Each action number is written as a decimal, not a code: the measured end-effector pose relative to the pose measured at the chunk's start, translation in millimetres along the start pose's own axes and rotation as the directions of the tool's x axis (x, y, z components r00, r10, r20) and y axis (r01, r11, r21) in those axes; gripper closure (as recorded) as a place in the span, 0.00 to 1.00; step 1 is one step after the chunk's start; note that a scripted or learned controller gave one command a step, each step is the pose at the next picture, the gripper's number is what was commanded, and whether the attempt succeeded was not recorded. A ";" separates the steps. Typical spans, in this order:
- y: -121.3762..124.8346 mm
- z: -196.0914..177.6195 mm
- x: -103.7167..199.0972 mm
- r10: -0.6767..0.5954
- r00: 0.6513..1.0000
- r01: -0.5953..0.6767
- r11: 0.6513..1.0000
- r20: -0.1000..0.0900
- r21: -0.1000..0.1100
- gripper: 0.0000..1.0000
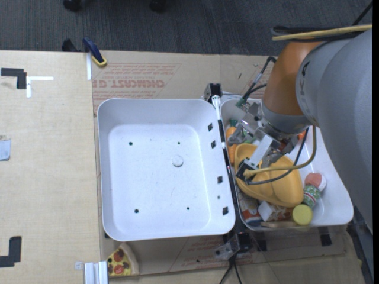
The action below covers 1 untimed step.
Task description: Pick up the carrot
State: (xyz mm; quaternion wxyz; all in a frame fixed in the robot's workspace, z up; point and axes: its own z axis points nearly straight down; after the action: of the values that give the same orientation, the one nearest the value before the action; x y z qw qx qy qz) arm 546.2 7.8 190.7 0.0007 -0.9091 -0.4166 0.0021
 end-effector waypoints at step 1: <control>51.5 0.3 -30.1 0.101 0.995 -0.101 0.995 0.001 -0.002 0.00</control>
State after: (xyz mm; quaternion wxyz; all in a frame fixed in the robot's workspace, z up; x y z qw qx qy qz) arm 565.6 -48.6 190.3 -0.0002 -0.9290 -0.3700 0.0023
